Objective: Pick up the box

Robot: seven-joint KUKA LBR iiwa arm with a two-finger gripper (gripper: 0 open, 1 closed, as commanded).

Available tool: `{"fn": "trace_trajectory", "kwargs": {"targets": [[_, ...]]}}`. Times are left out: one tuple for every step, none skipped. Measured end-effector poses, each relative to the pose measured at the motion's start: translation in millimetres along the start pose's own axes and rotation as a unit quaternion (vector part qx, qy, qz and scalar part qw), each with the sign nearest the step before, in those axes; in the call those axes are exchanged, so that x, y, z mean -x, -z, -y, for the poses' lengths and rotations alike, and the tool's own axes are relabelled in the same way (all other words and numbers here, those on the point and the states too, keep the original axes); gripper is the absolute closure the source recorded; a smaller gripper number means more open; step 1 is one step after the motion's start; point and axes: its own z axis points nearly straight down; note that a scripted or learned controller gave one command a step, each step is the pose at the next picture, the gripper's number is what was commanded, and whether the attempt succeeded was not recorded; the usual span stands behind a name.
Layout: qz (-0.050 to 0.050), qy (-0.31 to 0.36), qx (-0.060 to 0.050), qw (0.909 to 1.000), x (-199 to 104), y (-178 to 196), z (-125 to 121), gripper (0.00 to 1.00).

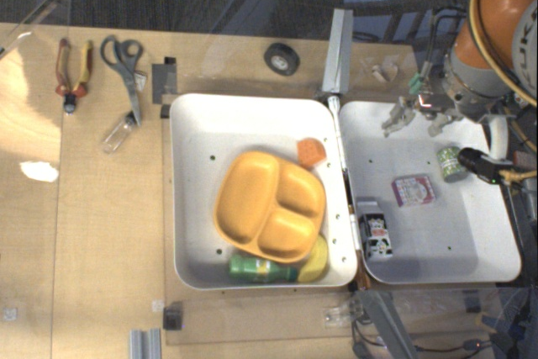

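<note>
My gripper [418, 115] hangs over the far end of the right bin [496, 261], close to its back wall. Its two fingers [397, 118] are spread apart with nothing between them; the hand is open and unloaded.

The box [414, 190] lies flat on the floor of the same bin, near the middle. It is pinkish with a pale label and sits nearer the camera than my gripper, almost straight below it in the view. Gripper and box are apart, with bare bin floor between them.

Other items in the right bin:
- A small green can [450, 162] lies to the right of the box, near it but not touching.
- A dark carton [376, 234] lies against the left wall, nearer the camera than the box.

Left bin [189, 181]:
- A yellow tray [271, 204] rests tilted in the middle.
- An orange block [311, 151] sits just beyond the tray, by the right wall.
- A green bottle [255, 267] and a yellow fruit [315, 261] lie partly under the tray's near edge.

On the bench beyond the left bin lie pliers [71, 71], scissors [126, 67] and a tape roll [282, 58].
</note>
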Motion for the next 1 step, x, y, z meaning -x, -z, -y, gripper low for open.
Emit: {"fn": "trace_trajectory", "kwargs": {"targets": [[0.001, -0.011, 0.004, 0.9999, 55.4, -133.3, 32.6, 0.0]]}}
